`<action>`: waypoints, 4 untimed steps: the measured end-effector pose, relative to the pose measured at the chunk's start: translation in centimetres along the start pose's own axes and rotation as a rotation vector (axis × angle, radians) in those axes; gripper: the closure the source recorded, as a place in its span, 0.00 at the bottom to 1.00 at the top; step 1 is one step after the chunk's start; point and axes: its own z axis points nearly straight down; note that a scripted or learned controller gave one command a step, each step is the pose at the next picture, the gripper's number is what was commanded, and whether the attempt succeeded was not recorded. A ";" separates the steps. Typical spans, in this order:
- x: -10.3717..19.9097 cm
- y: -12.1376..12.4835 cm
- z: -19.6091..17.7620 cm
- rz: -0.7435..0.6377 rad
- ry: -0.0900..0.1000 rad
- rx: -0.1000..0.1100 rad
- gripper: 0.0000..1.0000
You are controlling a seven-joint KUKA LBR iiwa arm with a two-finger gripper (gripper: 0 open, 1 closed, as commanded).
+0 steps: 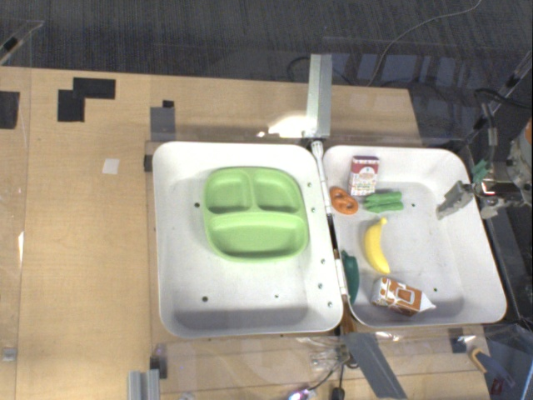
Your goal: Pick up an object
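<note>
The two-finger gripper (454, 200) hangs at the right rim of the right-hand shallow white bin (466, 248), about halfway along that edge, on the grey arm that comes in from the right; from where I stand I cannot tell how it is set, and nothing is in it. Nearest to it, across a bare stretch of bin floor, lies the yellow plastic banana (376, 246), lengthwise near the bin's middle and well apart from the rim. It looks like the easiest pick: light, stiff, smooth and probably a bit slippery, so I would close across its thick middle, at right angles to the curve, not at a tapering tip. Towards the bin's near edge sits a small brown and white carton (402, 297), tilted; light and likely to crush or slide if squeezed on a corner. Up near the far edge are a green bean-like toy (383, 201), a small orange pretzel-shaped piece (342, 200) hard against the left wall, and a red and white box (364, 175) standing close to the far left corner, all clustered so that one may be nudged while taking another. A dark green piece (351, 273) lies along the left wall, awkward to reach. The left-hand white bin (179, 223) carries a light green compartment tray (254, 212) at its centre.
</note>
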 end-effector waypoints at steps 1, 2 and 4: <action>3.8 -2.1 14.9 0.024 0.001 0.003 0.00; 5.2 6.0 11.1 0.186 0.000 -0.001 0.00; 9.6 3.9 15.0 -0.061 0.004 -0.019 1.00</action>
